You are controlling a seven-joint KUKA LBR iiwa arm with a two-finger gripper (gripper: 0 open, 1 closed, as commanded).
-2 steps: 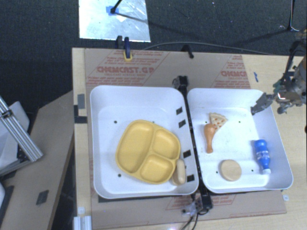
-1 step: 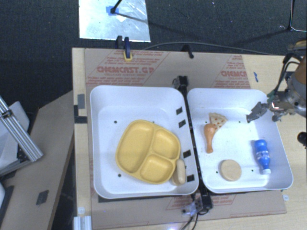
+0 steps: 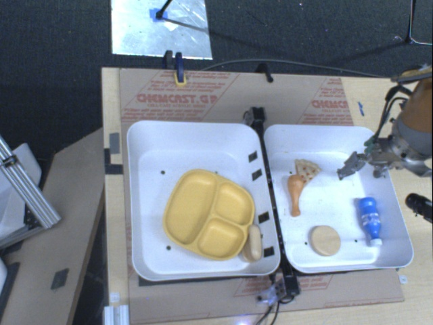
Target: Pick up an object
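Candidate pick: bottle, lying in right bin near its right wall. Disc left of bottle; drumstick and waffle further left. Gripper hovers up-left of bottle, fingers spread, nothing held. Judgement: centre over bottle, straddle its short width, descend before closing.

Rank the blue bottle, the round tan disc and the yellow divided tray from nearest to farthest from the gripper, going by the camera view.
From the gripper over the right bin:
1. Blue bottle, right bin, just below the gripper.
2. Round tan disc, right bin, near its front edge.
3. Yellow divided tray, left bin, far across the divider.
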